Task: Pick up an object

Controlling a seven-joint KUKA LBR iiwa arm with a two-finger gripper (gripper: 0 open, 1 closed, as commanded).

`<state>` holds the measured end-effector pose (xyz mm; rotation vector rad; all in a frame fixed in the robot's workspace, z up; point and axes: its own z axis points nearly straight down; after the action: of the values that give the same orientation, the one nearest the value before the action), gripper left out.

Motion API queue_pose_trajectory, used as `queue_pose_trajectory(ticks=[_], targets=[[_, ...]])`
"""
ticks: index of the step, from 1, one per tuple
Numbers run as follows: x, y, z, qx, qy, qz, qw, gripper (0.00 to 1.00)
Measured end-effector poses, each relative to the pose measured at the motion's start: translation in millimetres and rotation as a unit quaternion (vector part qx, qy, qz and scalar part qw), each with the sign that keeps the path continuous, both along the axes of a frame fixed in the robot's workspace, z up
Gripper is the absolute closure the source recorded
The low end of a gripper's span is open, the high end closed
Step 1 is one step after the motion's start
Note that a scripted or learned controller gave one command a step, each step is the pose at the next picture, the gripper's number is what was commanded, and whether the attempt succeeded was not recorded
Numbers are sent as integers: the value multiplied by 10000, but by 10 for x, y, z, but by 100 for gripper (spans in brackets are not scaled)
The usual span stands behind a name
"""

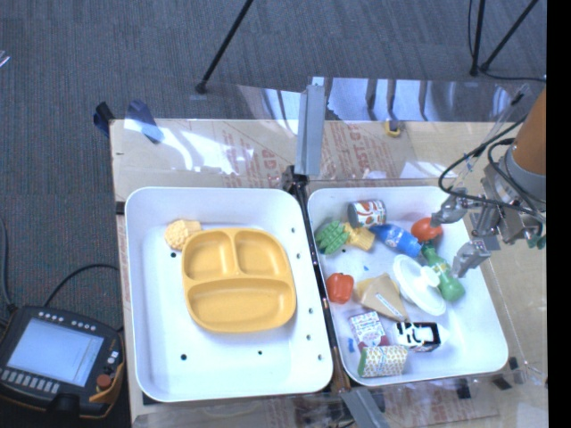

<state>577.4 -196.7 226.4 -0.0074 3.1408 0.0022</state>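
Observation:
My gripper (455, 237) hangs over the right edge of the right bin (489, 321). It is open, its two fingers (444, 214) spread apart with nothing held between them. Just left of it lie an orange-red tomato-like toy (426, 230) and a green bottle (445, 277) that rests against a white lid (416, 284). Further left in the same bin are a blue bottle (393, 237), a small can (367, 212), a green toy (331, 236), a red pepper (339, 287) and a cheese wedge (381, 295).
Near the right bin's front lie a small carton (367, 327), a black-and-white box (417, 335) and a patterned box (384, 360). The left bin (152, 337) holds a yellow divided plate (239, 279) and a small yellow toy (181, 233). A teach pendant (58, 355) sits at lower left.

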Motion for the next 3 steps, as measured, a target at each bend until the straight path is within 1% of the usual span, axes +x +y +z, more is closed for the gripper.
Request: queue_pose_trajectory(ticks=[1, 2, 3], targets=[[285, -85, -972, -14, -38, 180, 9998, 0], [316, 576, -1344, -8, -31, -701, 9975, 0], [272, 982, -1318, -20, -66, -1236, 9923, 0]])
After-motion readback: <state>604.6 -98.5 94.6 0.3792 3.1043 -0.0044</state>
